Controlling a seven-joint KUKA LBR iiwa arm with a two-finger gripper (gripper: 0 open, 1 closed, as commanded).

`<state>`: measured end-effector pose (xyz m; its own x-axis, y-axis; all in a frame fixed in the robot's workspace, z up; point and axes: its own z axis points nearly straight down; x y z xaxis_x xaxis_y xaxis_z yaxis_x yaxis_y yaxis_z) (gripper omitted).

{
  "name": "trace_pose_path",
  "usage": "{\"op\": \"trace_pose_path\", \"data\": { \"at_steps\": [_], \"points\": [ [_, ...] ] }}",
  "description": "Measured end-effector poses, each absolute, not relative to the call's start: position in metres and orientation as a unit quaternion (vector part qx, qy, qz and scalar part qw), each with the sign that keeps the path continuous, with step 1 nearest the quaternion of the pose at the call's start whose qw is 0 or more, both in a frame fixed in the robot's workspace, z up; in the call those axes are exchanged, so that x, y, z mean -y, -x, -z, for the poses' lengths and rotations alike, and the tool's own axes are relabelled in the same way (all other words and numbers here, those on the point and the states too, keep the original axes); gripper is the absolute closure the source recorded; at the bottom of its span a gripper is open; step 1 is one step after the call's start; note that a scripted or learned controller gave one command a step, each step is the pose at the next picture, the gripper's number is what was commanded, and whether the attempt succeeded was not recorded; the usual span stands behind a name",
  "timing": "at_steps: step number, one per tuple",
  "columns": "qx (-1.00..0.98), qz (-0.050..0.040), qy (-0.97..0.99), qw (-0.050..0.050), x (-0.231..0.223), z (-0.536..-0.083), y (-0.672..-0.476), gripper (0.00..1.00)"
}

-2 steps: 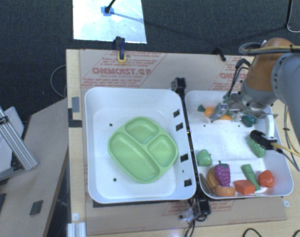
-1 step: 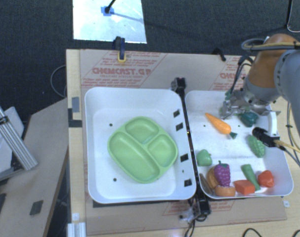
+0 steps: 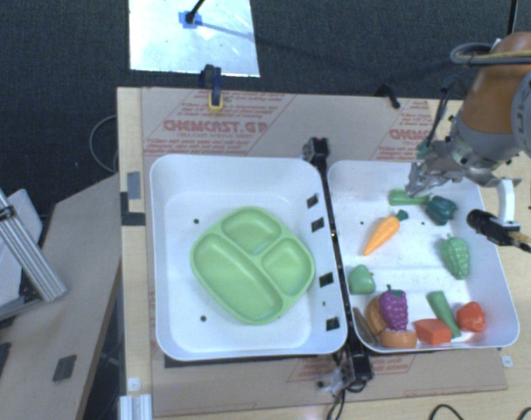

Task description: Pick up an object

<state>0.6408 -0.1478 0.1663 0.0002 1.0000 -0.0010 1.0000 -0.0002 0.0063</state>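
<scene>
Two white bins [image 3: 248, 169]; gripper [image 3: 420, 182] fingertips blurred over right bin's toys.

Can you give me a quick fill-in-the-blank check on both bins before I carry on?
1. The green divided plate lies in the ____ bin.
2. The carrot in the right bin is coloured ____.
3. The tool hangs over the ____ bin.
4. The bunch of grapes near the front of that bin is ____.

Missing words: left; orange; right; purple
</scene>
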Motion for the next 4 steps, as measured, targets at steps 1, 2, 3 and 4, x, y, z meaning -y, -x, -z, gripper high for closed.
{"op": "trace_pose_path", "data": {
  "at_steps": [1, 2, 3, 4],
  "points": [
    [-0.709, -0.0021, -0.706, 0.003, 0.148, -0.221, -0.643, 1.00],
    [-0.710, -0.0013, -0.704, 0.000, 0.103, -0.232, -0.624, 1.00],
    [-0.710, 0.0002, -0.704, -0.001, 0.057, -0.217, -0.597, 1.00],
    [-0.710, 0.0001, -0.705, -0.001, 0.034, -0.215, -0.582, 1.00]
  ]
}}
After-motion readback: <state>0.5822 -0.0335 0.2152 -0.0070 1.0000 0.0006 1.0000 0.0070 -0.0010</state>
